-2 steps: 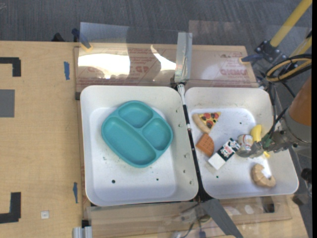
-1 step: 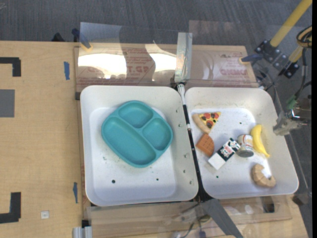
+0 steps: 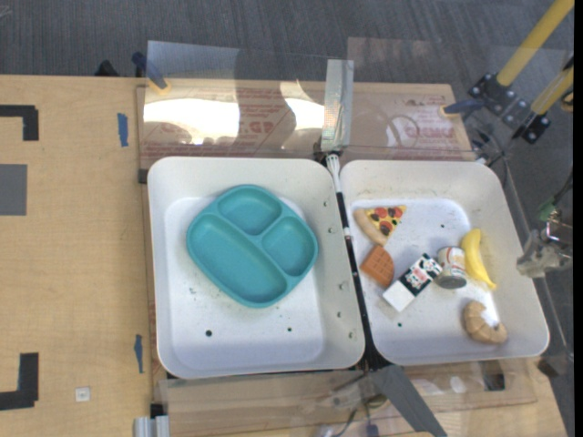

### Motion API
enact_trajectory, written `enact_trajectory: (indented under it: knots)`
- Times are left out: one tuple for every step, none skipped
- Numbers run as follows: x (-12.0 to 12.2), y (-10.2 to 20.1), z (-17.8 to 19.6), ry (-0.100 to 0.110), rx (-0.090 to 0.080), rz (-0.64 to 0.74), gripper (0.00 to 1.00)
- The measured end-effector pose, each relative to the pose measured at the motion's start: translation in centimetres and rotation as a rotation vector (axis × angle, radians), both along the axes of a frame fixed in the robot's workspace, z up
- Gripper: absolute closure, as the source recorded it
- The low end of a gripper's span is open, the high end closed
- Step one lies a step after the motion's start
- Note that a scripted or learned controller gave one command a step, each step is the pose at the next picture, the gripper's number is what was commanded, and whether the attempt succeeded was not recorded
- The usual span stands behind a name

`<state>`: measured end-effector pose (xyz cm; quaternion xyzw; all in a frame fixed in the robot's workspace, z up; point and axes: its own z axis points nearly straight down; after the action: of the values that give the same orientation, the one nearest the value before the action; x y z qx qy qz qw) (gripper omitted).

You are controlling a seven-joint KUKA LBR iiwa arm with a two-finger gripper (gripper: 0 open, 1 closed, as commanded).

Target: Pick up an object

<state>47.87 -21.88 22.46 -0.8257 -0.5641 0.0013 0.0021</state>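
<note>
Just left of the pincer [image 3: 545, 251]: banana [image 3: 476, 258], long axis running away from the camera. Pincer state: cannot tell.

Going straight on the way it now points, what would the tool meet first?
Probably the yellow toy banana in the right-hand white bin, if the tool points leftward; its height and heading are unclear.

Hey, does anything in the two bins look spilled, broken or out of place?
Nothing stands out. The teal plate sits flat in the left bin. In the right bin, the pizza slice, banana, can and croissant lie loose but whole, all inside its rim.
</note>
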Motion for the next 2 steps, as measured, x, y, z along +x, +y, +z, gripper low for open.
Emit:
enact_trajectory:
  knots:
    - [0.2,0.6,8.5,-0.006,-0.004,-0.376,1.0]
    - [0.2,3.2,-1.6,0.003,0.0,-0.153,1.0]
